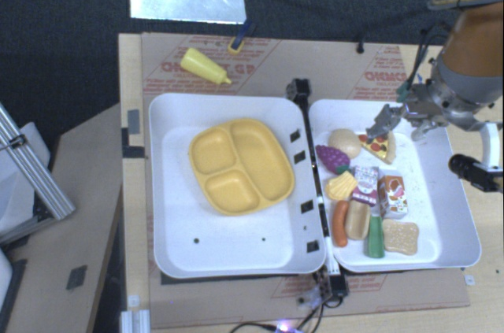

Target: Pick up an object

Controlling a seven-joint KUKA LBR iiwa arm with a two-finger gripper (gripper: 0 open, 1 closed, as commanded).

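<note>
Two shallow white bins sit side by side on the bench, the left bin [169, 166] bearing a yellow divided plate [240, 164] with three compartments, tilted a little in the view, and the right bin [449, 190] bearing a cluster of toy foods toward its left half. The arm [472, 32] reaches in from the right, and its gripper [386, 121] hangs over the far part of the right bin, right above a pizza slice [378, 146]; whether it touches the slice cannot be told, and whether the jaws are open or closed cannot be told either, since they blur into the grey of the wrist. Just left of the slice lies a pale round bun [344, 140], and near of that a purple eggplant [332, 159]. Further near lie a yellow ridged piece [342, 186], a small printed packet [366, 180] and a red-and-white carton [393, 196], all close together. At the near end of the cluster an orange carrot [339, 223], a tan hot-dog bun [357, 220], a green bottle [376, 236] and a slice of toast [401, 238] lie side by side. Beyond the left bin, on the cardboard, rests a yellow mustard bottle [205, 66], well apart from the bins.
</note>
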